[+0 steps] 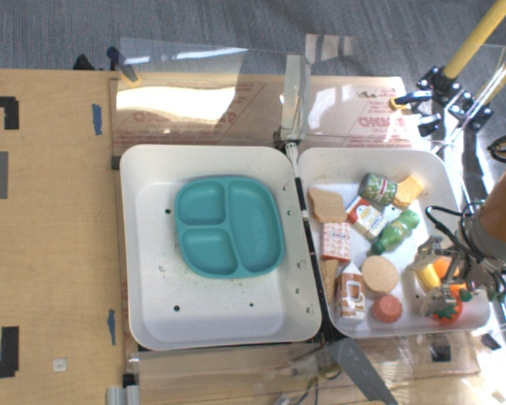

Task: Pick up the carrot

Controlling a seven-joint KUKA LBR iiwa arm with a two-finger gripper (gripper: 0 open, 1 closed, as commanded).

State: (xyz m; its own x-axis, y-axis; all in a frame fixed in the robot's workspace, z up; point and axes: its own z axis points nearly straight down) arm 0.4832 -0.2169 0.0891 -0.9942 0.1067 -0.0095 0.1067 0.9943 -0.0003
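Evidently the pick is under way but not proven — the gripper [446, 278] is down in the right bin [452, 178], at its right side, over the orange carrot [441, 267]. Whether its jaws are apart or clamped I cannot tell; the lift remains.

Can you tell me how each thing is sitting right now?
Teal plate: flat in the left bin, nothing on it.
Green bottle: lying on its side.
Green can: tipped over.
Bread slice: lying flat.
Carrot: in the right bin, under the end effector.
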